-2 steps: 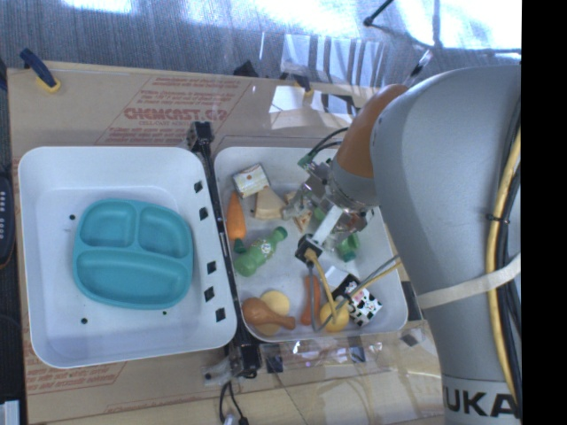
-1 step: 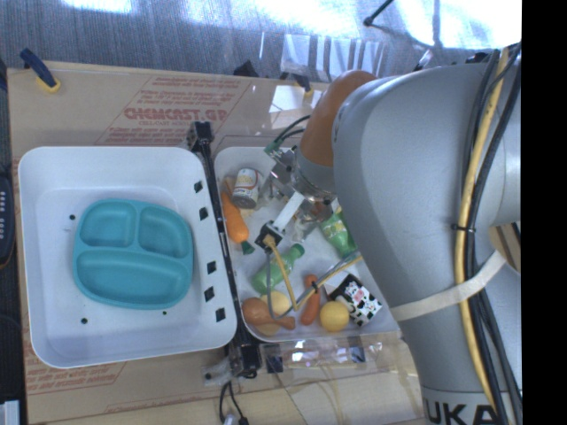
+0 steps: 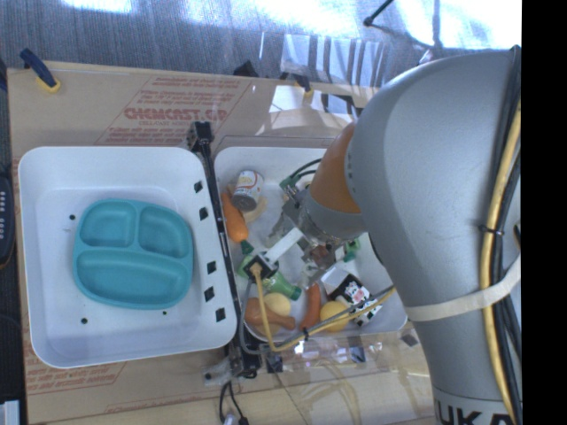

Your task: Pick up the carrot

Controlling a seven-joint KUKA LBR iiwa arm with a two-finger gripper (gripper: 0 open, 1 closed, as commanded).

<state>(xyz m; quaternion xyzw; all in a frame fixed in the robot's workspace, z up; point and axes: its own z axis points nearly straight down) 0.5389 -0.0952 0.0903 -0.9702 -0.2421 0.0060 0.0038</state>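
Tool (image 3: 306,242), opening unreadable, sits mid-frame among crowded items; risk is grabbing neighbours instead of the carrot (image 3: 235,220) at its left.

bins (image 3: 35,237): glossy white plastic | tray (image 3: 133,253): matt teal plastic

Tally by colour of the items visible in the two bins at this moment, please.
Teal: 1, the divided plate in the left bin.
Orange: 2, a carrot and a second orange piece, right bin.
Yellow: 2.
Green: 1.
Cream can: 1.
Total: 7; the arm hides others.
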